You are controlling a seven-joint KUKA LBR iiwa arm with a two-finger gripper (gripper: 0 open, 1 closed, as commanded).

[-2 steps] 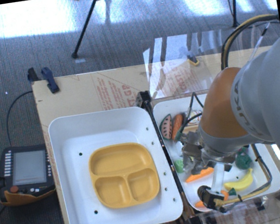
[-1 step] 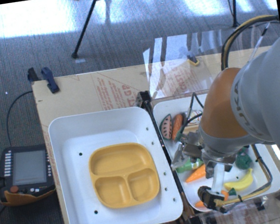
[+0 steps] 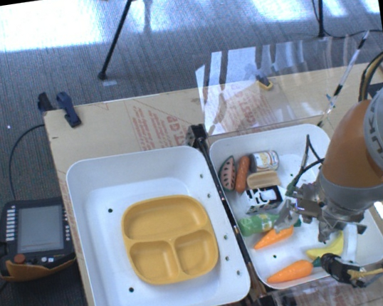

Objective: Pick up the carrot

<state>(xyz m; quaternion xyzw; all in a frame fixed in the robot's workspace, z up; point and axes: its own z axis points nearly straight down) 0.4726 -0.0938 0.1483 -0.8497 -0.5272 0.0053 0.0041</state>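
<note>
Two orange carrots with green tops lie in the right bin (image 3: 297,135). One carrot (image 3: 273,238) rests near the bin's middle, slanted. The other carrot (image 3: 291,271) lies along the front wall. My gripper (image 3: 296,213) hangs low over the bin's middle, just right of and above the middle carrot's green end, close to a green bottle (image 3: 255,224). The grey arm with its orange band (image 3: 355,159) comes in from the right and hides the bin's right part. I see nothing held in the gripper.
Near the right bin's back lie a watermelon slice (image 3: 227,173), an orange-red piece (image 3: 242,174), a small can (image 3: 265,160) and a white-and-black item (image 3: 265,196). A yellow banana (image 3: 327,247) lies by the arm. The left bin (image 3: 87,201) holds a yellow divided plate (image 3: 169,238).
</note>
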